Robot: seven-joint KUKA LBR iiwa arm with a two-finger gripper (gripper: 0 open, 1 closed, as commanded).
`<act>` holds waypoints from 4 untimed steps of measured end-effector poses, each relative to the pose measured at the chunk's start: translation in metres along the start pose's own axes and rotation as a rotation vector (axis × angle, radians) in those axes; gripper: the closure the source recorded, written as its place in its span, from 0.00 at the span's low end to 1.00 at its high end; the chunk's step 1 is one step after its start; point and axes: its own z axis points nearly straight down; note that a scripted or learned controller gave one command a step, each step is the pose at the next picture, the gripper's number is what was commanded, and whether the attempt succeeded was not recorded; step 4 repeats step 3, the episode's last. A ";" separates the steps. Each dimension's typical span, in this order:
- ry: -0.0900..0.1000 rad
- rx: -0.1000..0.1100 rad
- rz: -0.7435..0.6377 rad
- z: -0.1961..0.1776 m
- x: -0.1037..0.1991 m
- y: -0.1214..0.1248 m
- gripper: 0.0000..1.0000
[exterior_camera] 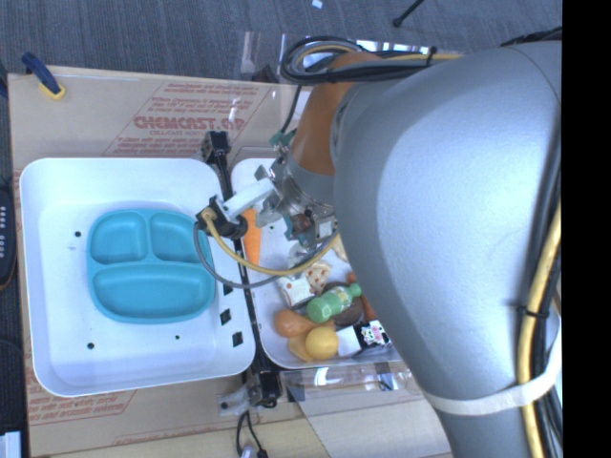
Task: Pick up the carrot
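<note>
**Carrot at left edge of right bin, arm low over it**

Largest first: grey arm (458,218), reaching in from the right, covering most of the right bin (250,172); orange band visible near the wrist. One arm, one gripper.

Two white bins side by side on the worktop (172,113). Left bin (38,256) carrying one blue divided tray (151,263), three compartments, nothing visible in them.

Gripper (286,213) low in the right bin's upper part, hardware and a looping yellow cable crowding it. Open or closed: cannot tell, too cluttered. Nothing seen held.

Carrot (252,241): one, orange, long and narrow, lying roughly lengthwise along the right bin's left wall, just beside the gripper and partly crossed by the cable. Upper end hidden under the gripper hardware.

Handling, as a judgement: probably a toy carrot, light and stiff, smooth surface, likely to slip or roll if pinched off-centre. Tapered shape favours a hold across the thicker half, jaws set crosswise to its length. Bin wall close on one side, so little room for a finger there; risk of pushing the carrot against the wall instead of closing round it.

Smaller items in the right bin's lower part, bunched together: one green bottle (334,303), one orange round piece (291,323), one yellow round piece (323,342), one small black-and-white packet (371,333). Others partly hidden beneath the arm, count uncertain.
</note>
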 end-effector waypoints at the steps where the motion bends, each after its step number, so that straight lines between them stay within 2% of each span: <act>1: 0.001 -0.001 0.058 0.000 0.037 -0.009 0.00; 2: 0.010 0.001 0.058 -0.104 0.030 -0.021 0.00; 3: -0.011 0.002 0.066 0.005 0.067 0.031 0.00; 4: -0.011 0.002 0.066 0.005 0.067 0.031 0.00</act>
